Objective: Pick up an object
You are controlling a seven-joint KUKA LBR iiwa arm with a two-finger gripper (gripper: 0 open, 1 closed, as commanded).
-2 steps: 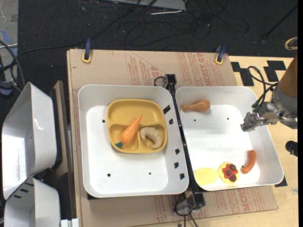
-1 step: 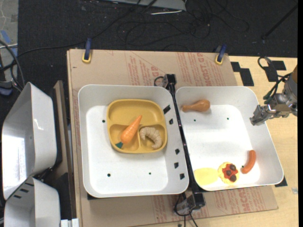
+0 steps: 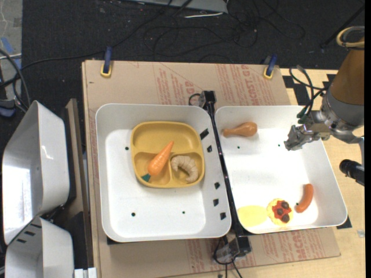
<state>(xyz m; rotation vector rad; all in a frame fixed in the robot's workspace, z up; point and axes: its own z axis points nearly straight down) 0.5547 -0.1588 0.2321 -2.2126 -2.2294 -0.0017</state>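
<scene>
Camera view is from above, and two white bins are seen side by side on the desk point(image 3: 151, 77). In the left bin point(image 3: 116, 207) a yellow plate point(image 3: 145, 138) is set, with three parts. A toy carrot point(image 3: 160, 158) is laid across the plate, tilted, and a pale shrimp point(image 3: 185, 168) is laid just beside it in the lower right part.

In the right bin point(image 3: 261, 167) a toy chicken leg point(image 3: 242, 130) is seen near the top left. A toy sausage point(image 3: 304, 197) is laid near the lower right wall. A yellow flat piece point(image 3: 252, 215) and a small pizza slice point(image 3: 280, 210) are placed side by side near the front wall.

The gripper point(image 3: 294, 141) is held over the upper right part of the right bin, well apart from the toys. Nothing is seen between the fingers. It cannot be told if they are spread or pressed together.
</scene>
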